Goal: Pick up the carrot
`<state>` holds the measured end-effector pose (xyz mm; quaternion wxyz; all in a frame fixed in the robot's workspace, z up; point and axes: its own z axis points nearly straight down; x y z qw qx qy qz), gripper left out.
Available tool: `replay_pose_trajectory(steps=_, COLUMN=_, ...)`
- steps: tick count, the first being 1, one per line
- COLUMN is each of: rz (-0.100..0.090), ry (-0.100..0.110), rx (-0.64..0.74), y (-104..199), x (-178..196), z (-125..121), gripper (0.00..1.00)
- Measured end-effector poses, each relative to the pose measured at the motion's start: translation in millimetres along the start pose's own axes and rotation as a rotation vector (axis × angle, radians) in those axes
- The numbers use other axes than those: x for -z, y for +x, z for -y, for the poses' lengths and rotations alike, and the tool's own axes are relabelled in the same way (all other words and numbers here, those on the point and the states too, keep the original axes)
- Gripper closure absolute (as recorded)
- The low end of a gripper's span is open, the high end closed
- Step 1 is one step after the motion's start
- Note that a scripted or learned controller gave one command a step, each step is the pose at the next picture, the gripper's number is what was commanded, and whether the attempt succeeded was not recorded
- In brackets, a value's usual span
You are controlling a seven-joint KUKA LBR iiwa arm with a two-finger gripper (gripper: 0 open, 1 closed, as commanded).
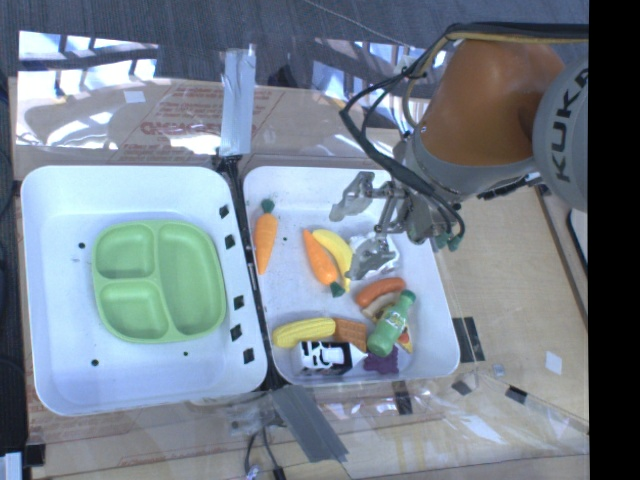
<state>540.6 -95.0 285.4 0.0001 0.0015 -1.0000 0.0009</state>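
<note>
A: Carrot, one item: lies along the left wall of the right bin, leafy end pointing away from the camera, apart from the other toys.

B: Gripper?

A: Fingers spread wide, nothing between them, hovering over the bin's middle, nearer the banana and a second orange piece.

B: Risks?

A: Likely mix-up: closing on that orange piece instead. Also, the carrot hugs the wall, so one finger may strike the rim and push it aside.

A wooden bench bears two shallow white bins, left and right, touching side by side.
</note>
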Motion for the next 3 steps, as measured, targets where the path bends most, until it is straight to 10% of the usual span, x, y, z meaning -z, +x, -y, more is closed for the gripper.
replay_pose_trajectory(steps=1, rz=-0.013, ry=-0.003, rx=-0.163, y=-4, x=-158, z=12, gripper=0.0)
replay_pose_trajectory(steps=2, rz=-0.001, ry=-0.002, rx=-0.427, y=5, x=-194, z=33, gripper=0.0)
replay_pose_trajectory(steps=3, rz=0.0, ry=-0.002, rx=-0.418, y=4, x=-183, z=31, gripper=1.0)
